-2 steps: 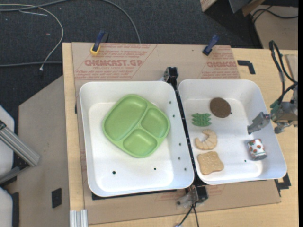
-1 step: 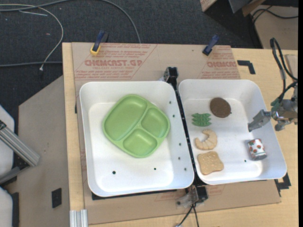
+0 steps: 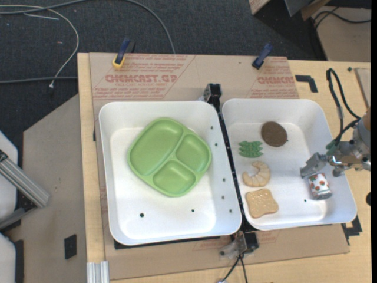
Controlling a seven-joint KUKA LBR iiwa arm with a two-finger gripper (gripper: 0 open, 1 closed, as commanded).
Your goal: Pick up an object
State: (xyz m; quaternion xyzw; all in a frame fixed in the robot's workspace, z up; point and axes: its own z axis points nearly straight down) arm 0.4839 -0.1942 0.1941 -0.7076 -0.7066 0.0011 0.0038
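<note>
At the frame's right edge the gripper (image 3: 318, 168) hangs low over the right bin (image 3: 294, 108), just above a small spotted can (image 3: 319, 186) lying on its floor, jaw state impossible to tell, so by my judgement nothing is lifted yet.

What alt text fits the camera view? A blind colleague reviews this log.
A grey robot claw hangs over a small white can with red spots in the right white bin, near a brown round cookie, green leafy piece, croissant and toast slice. The left white bin holds a green divided plate.
</note>
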